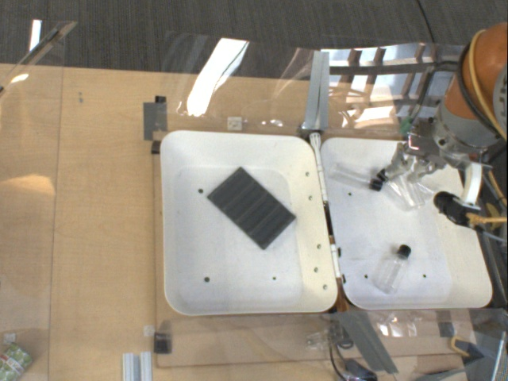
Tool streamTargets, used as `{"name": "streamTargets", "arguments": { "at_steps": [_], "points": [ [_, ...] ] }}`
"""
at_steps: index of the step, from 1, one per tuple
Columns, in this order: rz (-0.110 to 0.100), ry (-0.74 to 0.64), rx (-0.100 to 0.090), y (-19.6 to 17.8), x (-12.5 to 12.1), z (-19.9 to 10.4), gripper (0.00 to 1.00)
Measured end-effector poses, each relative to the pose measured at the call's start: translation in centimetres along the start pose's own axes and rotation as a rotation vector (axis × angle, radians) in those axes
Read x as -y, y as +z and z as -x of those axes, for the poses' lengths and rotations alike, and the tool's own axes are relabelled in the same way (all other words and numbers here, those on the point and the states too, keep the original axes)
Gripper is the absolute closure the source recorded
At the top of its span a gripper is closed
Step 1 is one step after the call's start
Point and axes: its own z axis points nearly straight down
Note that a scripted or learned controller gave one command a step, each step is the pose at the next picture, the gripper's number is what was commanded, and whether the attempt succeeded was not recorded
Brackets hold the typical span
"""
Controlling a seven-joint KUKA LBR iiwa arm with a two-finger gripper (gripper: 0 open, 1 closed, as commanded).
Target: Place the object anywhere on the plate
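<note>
Pale wooden bench fills the frame, bearing two shallow white bins side by side. On the left bin (182, 284), centre-left of the frame, lies the plate (252, 207), a dark ribbed slab turned diagonally. The right bin (468, 292) holds two clear vials with black caps: one (355, 175) lies at its upper left, cap pointing right, long axis nearly level, the other (390, 269) lies lower, near the bin's middle, tilted. The gripper (413, 182) hovers at the upper right of that bin, just right of the upper vial's cap; how its jaws stand I cannot tell. The upper vial looks the likelier target, lying just left of the gripper, with the plate farther left again.
</note>
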Motion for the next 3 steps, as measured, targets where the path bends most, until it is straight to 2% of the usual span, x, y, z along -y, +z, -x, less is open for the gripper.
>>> {"name": "streamTargets", "arguments": {
  "at_steps": [1, 2, 3],
  "points": [
    [0.027, -0.012, 0.000, 9.3, -3.8, -1.0, 1.00],
    [0.015, 0.083, 0.004, 10.7, -6.3, -3.0, 1.00],
    [0.022, 0.088, 0.001, 10.9, -6.2, -4.6, 1.00]
  ]
}}
